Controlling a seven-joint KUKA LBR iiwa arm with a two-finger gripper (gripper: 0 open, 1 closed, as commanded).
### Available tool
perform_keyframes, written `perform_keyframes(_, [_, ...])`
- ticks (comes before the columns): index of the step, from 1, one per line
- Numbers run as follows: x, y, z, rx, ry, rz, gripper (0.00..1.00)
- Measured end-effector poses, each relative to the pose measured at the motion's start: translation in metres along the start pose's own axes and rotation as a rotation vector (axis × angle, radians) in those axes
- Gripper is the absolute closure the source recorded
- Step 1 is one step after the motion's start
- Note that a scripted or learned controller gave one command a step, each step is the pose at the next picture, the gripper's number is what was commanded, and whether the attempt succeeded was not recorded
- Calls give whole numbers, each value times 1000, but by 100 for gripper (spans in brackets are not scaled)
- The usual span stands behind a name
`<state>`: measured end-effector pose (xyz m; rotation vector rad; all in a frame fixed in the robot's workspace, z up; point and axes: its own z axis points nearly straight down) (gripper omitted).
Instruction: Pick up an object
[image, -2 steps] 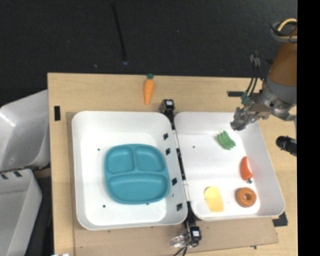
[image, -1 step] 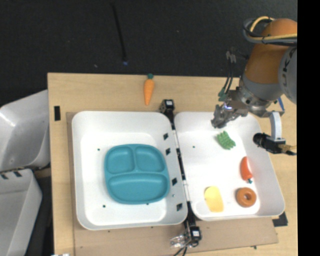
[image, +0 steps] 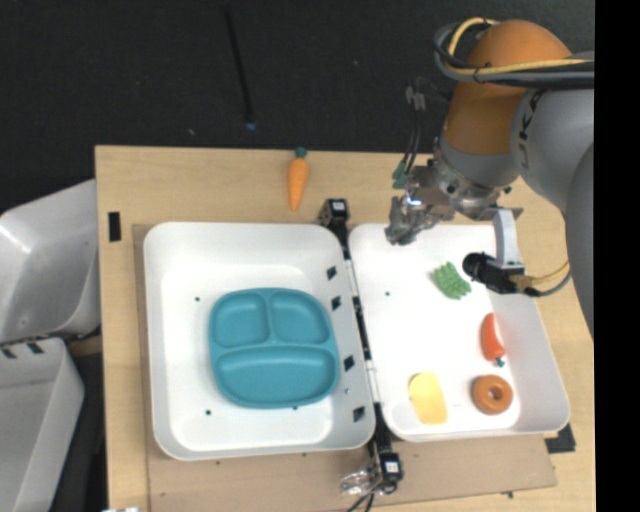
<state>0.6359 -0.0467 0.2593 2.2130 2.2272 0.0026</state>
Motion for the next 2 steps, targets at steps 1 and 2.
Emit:
perform_keyframes(1, [52, 7, -7, 0, 1, 0, 100])
perform_keyframes(2, [109, 11, -9, 0, 1, -1, 100])
